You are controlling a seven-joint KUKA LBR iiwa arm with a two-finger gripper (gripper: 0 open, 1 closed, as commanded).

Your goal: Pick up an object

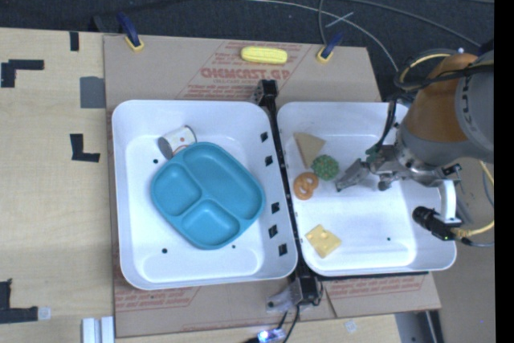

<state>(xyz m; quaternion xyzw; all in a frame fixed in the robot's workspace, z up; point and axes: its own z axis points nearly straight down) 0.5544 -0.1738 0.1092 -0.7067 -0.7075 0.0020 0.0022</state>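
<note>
green ball (pixel 325 166) just left of jaws (pixel 344 179), apart.

blue tray (pixel 207 195), white bins (pixel 128 173), green ball (pixel 325 166), orange ring (pixel 305 185), yellow corn (pixel 263 55)

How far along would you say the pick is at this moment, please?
Done: the gripper has reached into the right bin, beside the green piece. In hand: nothing visibly held. Left: grasping and lifting; the green piece, orange ring and yellow wedge all lie in the bin.
</note>
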